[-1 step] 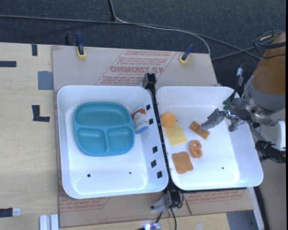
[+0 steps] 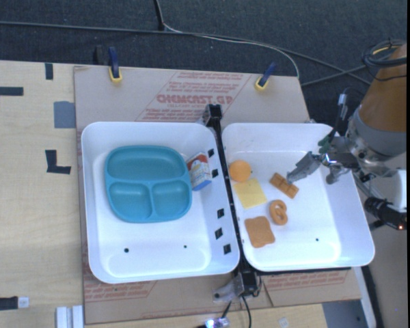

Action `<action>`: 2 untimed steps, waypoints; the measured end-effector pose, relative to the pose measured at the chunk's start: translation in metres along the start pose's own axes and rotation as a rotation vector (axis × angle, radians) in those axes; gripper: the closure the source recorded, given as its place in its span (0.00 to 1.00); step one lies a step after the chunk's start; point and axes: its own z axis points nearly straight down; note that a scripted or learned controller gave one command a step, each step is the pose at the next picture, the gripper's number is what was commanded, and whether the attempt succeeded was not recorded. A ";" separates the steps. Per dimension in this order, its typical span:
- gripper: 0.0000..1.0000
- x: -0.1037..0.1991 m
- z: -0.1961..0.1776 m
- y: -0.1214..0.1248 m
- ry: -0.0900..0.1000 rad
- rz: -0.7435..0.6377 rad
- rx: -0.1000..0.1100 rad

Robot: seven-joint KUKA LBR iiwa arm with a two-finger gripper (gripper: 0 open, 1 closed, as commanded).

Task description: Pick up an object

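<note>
Camera view: right bin (image 2: pixel 342 251) holds the pincer (image 2: pixel 306 169), spread and gripping nothing, just right of a brown block (image 2: pixel 284 185). Closing off-centre may nudge that block toward the nearby pretzel (image 2: pixel 279 212).

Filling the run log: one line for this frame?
arm: over right bin | gripper: above brown block, nothing held | left bin: blue tray, small can

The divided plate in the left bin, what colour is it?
The plate is teal blue, plain with no pattern, seen clearly in the camera view.
</note>
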 end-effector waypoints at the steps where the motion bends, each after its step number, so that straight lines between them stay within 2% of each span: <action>1: 0.00 0.000 0.046 0.007 0.000 0.001 0.003; 2: 0.00 0.008 0.096 -0.001 0.001 0.001 0.005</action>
